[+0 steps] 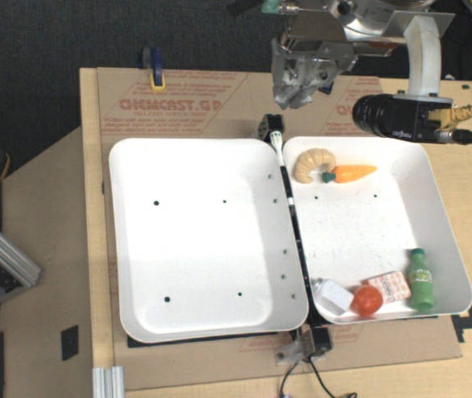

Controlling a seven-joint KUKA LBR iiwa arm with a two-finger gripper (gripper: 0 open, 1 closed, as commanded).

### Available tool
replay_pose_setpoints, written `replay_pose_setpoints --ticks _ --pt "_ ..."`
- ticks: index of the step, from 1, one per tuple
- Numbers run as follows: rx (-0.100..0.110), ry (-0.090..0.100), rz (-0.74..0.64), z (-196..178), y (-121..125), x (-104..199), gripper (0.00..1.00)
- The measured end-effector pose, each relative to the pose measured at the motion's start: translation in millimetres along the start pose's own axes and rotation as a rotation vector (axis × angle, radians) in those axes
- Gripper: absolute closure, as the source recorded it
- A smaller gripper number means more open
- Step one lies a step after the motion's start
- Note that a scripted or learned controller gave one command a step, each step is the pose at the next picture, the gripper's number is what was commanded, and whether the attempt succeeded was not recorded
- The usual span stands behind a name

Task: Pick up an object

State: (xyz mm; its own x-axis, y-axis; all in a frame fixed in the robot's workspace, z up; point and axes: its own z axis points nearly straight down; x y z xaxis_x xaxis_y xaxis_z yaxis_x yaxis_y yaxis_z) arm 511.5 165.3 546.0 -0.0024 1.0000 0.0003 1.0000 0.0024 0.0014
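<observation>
None of the candidate objects has been lifted yet; all lie in the right bin, so the whole pick is left to do. At its far left corner a croissant lies touching the leafy end of a carrot that points right. Along the near edge sit a white packet, a red tomato just beside it, a small red-and-white packet and a green bottle at the near right corner, all crowded together. That makes six things, one of each kind.

The gripper hangs above the bench beyond the far rims, near the seam between the bins, and nothing shows between its fingers; whether they are spread or closed I cannot tell from this angle. My judgement is that the task is at its start, with the croissant the closest target.

The left bin makes two bins in all.
</observation>
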Motion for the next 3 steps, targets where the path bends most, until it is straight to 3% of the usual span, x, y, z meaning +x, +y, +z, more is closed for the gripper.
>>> replay_pose_setpoints --ticks 1,2,3 --pt "0.015 -0.005 -0.004 117.1 -33.5 42.1 1.00" --pt "0.002 0.000 0.001 110.2 -30.9 39.6 0.00" --pt "-0.001 0.001 0.000 99.5 -30.5 40.2 1.00"
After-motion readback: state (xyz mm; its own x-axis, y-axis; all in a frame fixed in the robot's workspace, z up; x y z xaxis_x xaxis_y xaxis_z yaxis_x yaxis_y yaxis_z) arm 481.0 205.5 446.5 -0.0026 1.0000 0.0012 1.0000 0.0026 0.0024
